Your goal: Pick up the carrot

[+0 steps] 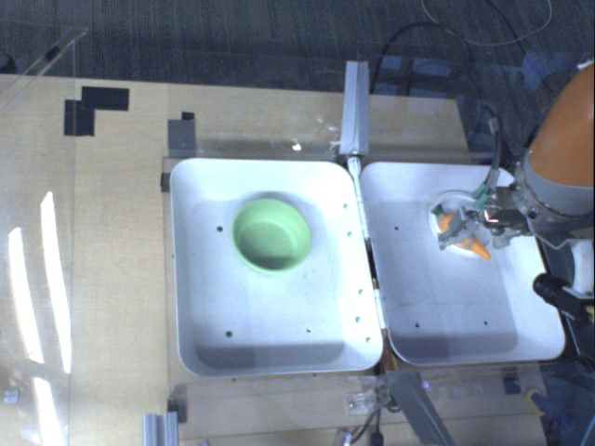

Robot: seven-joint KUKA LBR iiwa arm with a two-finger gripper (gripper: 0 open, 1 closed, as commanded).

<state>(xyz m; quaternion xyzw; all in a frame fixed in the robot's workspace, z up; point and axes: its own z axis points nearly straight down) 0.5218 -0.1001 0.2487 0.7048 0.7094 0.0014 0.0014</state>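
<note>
I count two white bins on my bench: the left bin [200, 342] and the right bin [521, 337], side by side. One green bowl [271, 235] sits in the left bin. One orange carrot [474, 245] lies in the right bin, far side. One arm [567, 147] reaches in, carrying one gripper [465, 226].

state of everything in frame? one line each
green bowl: upright in the left bin, nothing seen inside
carrot: lying in the right bin, upper right part, at the gripper's tip
gripper: down over the carrot; grasp unclear
</note>
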